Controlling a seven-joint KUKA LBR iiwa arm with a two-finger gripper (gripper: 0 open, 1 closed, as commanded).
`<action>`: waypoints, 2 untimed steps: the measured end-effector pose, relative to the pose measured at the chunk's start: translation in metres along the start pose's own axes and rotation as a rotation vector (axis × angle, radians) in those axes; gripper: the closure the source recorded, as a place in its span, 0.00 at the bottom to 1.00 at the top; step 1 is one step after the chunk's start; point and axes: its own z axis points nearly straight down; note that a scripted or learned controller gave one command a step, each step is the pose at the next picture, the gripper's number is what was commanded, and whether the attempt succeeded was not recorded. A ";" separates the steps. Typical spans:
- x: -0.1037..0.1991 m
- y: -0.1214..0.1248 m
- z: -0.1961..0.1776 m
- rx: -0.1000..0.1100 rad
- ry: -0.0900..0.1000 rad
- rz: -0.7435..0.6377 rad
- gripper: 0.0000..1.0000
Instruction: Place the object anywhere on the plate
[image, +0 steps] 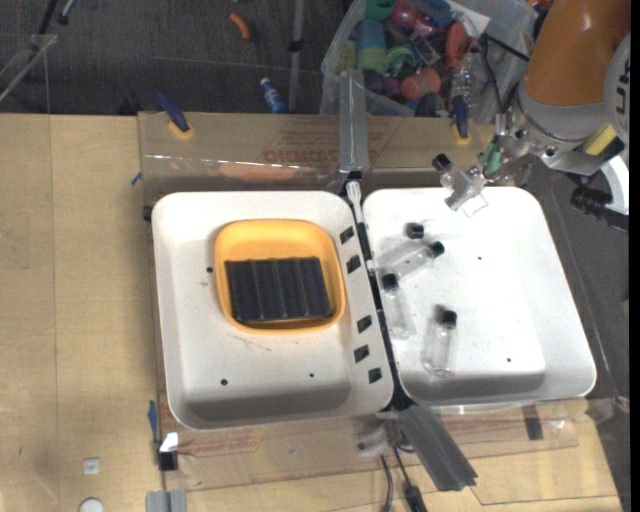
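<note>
The object looks like small clear bottles with black caps (438, 338), several lying loose in the right bin (520, 290): two near its far left, one along the divider, one nearer the middle. The yellow plate (280, 240), in the left bin (190, 300), carries a dark ridged block (278, 290). The gripper (462, 187) hangs over the right bin's far edge, jaw state unclear.

The plate (280, 275) lies in the left bin (190, 370); vials (437, 338) lie in the right bin (540, 300).
</note>
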 end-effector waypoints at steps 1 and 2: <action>-0.009 -0.004 -0.020 0.000 -0.001 -0.063 1.00; -0.033 -0.020 0.076 0.004 0.006 -0.325 1.00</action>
